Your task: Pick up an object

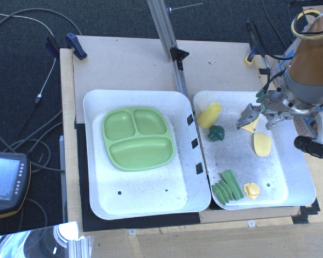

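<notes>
Right now the pincer point(253, 117) hangs low over the right bin point(290, 198), and I cannot tell how far it is open or whether it has hold of anything, though a yellow scrap point(251, 127) sits right under its tips, with a pale yellow piece point(261, 144) just below and a green broccoli floret point(216, 134) and yellow bottle-shaped toy point(209, 115) off to its left. My worry is a glancing close: the scrap looks thin and flat, so the tips could skid over it. The arm point(309, 63) reaches in from the right, wrist bent down.
</notes>
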Robot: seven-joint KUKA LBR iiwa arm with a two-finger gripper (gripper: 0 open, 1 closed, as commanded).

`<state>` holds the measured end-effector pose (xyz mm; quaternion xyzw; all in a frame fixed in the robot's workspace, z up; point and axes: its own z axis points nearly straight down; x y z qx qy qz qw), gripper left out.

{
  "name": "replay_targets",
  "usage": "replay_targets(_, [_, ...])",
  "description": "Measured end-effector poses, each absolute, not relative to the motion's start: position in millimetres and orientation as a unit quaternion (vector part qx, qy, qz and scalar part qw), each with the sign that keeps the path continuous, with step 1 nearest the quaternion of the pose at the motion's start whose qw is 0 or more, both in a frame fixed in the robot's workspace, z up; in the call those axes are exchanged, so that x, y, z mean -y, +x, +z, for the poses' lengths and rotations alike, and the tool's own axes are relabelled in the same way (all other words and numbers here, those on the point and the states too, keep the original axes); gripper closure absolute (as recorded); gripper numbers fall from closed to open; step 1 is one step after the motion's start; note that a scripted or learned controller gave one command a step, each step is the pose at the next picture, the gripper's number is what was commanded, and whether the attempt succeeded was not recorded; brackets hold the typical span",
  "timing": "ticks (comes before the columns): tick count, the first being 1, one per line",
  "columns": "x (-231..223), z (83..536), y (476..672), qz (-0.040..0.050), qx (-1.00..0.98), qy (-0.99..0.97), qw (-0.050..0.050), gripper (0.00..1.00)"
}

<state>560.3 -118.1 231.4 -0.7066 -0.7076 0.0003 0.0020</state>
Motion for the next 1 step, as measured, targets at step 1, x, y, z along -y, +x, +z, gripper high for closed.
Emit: replay_targets(1, [118.1, 231.4, 560.3, 0.0002, 0.707, -0.707, 0.002, 0.00])
